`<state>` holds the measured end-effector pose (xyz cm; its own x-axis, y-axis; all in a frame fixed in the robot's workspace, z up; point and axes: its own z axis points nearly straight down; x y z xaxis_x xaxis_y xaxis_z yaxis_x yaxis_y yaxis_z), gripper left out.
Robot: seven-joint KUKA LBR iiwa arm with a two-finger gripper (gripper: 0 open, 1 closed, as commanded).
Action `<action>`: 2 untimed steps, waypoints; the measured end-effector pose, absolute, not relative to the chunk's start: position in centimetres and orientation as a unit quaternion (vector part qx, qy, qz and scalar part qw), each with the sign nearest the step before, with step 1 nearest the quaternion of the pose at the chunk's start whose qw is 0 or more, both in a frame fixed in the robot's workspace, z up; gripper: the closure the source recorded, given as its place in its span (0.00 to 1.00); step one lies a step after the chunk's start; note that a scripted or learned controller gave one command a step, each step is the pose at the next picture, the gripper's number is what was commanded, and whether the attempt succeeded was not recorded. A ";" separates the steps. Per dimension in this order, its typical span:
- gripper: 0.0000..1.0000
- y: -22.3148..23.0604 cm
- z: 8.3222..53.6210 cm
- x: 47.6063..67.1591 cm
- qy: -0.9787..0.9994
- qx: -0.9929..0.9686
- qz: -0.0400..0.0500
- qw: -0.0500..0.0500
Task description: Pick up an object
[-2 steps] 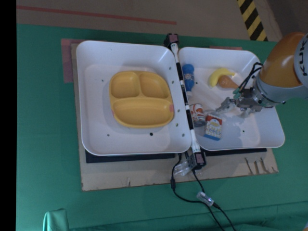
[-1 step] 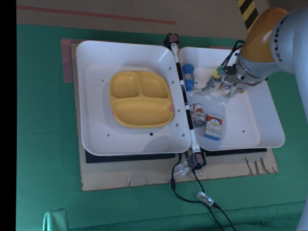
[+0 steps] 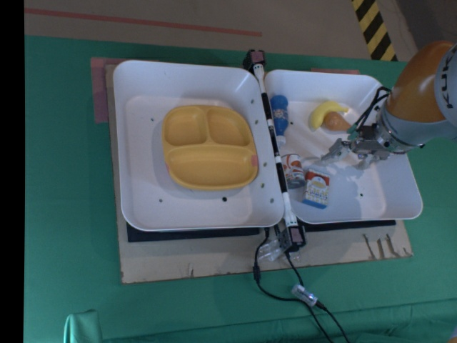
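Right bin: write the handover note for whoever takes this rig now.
Gripper: low over the right bin, nothing visibly held.
Right bin holds a banana, an orange piece beside it, a blue bottle by the divider, a small can and a carton.
Left bin holds the yellow divided plate.
Done: no pick yet. Left: grasp and lift one object.

Yellow divided plate (image 3: 208,147) in a white bin (image 3: 136,199); yellow banana (image 3: 325,110), blue bottle (image 3: 279,110), red-and-white can (image 3: 293,168), orange-blue carton (image 3: 317,187); green desk (image 3: 64,191).
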<state>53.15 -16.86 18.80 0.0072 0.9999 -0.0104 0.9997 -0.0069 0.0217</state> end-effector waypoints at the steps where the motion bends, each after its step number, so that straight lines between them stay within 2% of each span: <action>1: 0.00 -10.9 18.8 58.5 0.706 0.708 0.006 0.011; 2: 0.00 -11.4 18.8 55.0 0.705 0.709 0.005 0.012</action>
<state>54.98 -11.43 18.80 0.0064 0.9999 -0.0091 0.9997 -0.0062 0.0235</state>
